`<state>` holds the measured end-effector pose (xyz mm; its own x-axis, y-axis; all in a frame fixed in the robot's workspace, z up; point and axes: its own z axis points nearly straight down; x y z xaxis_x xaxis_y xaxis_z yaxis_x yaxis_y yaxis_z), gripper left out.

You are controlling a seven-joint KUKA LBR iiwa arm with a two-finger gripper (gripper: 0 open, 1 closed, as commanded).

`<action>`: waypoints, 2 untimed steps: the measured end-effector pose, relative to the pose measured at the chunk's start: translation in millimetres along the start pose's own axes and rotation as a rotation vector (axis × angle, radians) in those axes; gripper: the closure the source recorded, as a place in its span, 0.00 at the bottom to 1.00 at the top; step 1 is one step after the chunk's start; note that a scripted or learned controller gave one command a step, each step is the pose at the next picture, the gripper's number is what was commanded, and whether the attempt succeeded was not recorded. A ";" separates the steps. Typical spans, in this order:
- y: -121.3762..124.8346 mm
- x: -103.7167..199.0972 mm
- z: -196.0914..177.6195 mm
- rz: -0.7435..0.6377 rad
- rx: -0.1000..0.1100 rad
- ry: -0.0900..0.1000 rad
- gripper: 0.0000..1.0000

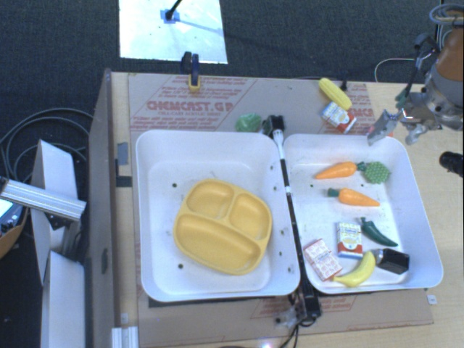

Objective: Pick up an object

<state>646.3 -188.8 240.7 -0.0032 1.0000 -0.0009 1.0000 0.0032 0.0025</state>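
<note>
Two carrots [346, 183] lie in your right bin [417, 216] beside a banana [358, 270] and cartons [349, 239]; your gripper [397, 127] hovers open and empty above its far corner.

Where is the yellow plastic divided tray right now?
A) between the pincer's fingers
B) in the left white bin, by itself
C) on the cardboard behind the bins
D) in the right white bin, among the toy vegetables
B: the yellow plastic divided tray lies flat inside the left white bin, while the orange toy carrots and other toy food sit in the right white bin.
</note>
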 end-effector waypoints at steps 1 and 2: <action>-10.1 30.5 61.8 -0.003 0.004 0.002 0.00; 22.9 41.6 160.6 -0.004 0.000 0.001 0.00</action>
<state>669.4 -147.3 80.1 -0.0072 1.0000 -0.0003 1.0000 0.0072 0.0021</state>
